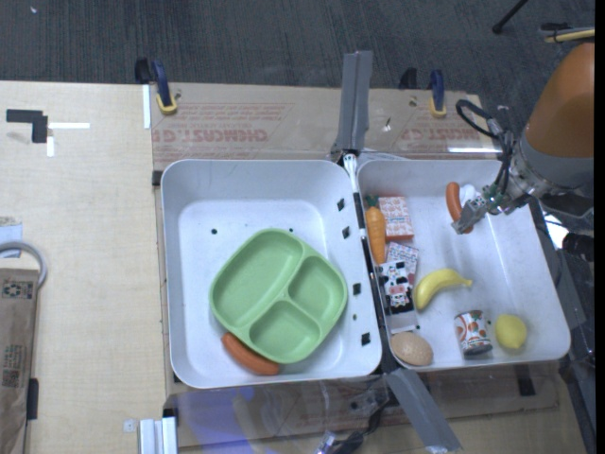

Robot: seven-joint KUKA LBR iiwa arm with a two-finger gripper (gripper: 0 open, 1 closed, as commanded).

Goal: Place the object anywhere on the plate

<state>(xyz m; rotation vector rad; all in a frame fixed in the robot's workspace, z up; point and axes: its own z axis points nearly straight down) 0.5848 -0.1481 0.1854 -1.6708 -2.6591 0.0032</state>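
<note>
Over the right bin [544, 282], near its far edge, my fingers [470, 218] hang just beside a small sausage [454, 200]; whether they are clenched or released I cannot tell. The green plate [278, 294] lies in the left bin [189, 253], another sausage [250, 355] tucked partly under its near rim. A banana [437, 285] lies below me.

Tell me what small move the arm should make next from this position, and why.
Probably a short move over to the sausage and down onto it. The gripper sits in the right bin just beside that sausage, with nothing visibly between its fingers, and the green plate in the left bin carries no object yet. A grasp has to come first.
</note>
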